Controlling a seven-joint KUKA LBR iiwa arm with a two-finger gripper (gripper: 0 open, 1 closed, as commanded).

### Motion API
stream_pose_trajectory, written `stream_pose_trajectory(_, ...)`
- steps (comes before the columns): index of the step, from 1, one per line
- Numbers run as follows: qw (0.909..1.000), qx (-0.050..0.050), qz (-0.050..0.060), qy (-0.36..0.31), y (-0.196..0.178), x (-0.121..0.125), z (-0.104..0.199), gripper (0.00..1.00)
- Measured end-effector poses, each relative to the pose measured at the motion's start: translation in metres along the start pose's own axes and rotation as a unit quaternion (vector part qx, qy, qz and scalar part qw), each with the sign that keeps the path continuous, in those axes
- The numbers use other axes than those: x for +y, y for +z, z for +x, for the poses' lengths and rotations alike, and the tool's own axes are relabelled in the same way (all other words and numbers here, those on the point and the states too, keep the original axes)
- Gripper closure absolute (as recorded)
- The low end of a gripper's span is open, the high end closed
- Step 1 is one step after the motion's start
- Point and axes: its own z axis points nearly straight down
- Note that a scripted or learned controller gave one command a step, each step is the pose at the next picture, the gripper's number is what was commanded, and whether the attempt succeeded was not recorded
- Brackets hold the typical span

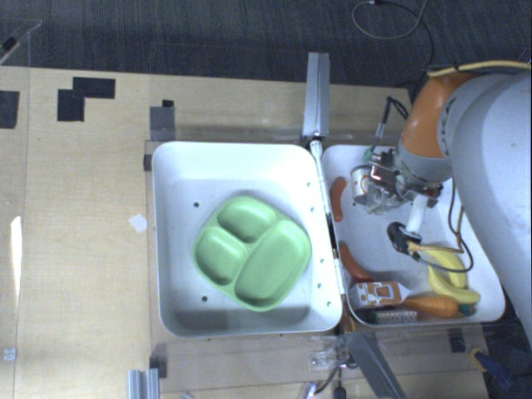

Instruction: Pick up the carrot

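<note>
Looking down, camera view: the arm reaches in from the right over the right bin point(359, 163), the landmark for all that follows.
Carrot point(431, 306): lying flat along the bin's near wall, its tip toward the near-right corner, just beside a small orange carton point(378, 293) and under the banana point(449, 268).
Tool point(376, 188): hanging over the bin's far half, well apart from the carrot; whether it is open, or has anything in it, cannot be told from this angle.
Step in hand: my reading is the approach, with nothing lifted.
Doing it well: come down along the bin's near wall, cross the carrot's narrow width, and keep off the banana and carton.
Other contents: two reddish sausages point(337, 198) by the bin's left wall.
Neighbour: a left bin point(170, 248) holding a green divided plate point(252, 250).
Surface point(79, 248): pale wood around the bins, black marks at its far edge.
Room: dark carpet beyond, a loose cable point(391, 15) on it.
</note>
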Motion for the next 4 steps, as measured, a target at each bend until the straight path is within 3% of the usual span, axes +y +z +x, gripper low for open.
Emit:
stream_pose_trajectory(1, 0.9948, 0.003, -0.010, 0.101, -0.094, -0.093, -0.004, 1.00)
stream_pose_trajectory(2, 0.9457, 0.005, -0.009, 0.325, -0.118, -0.047, -0.009, 1.00)
stream_pose_trajectory(3, 0.9127, 0.006, -0.010, 0.408, -0.178, 0.025, -0.062, 1.00)
stream_pose_trajectory(4, 0.9153, 0.005, -0.010, 0.403, -0.187, 0.025, -0.059, 1.00)
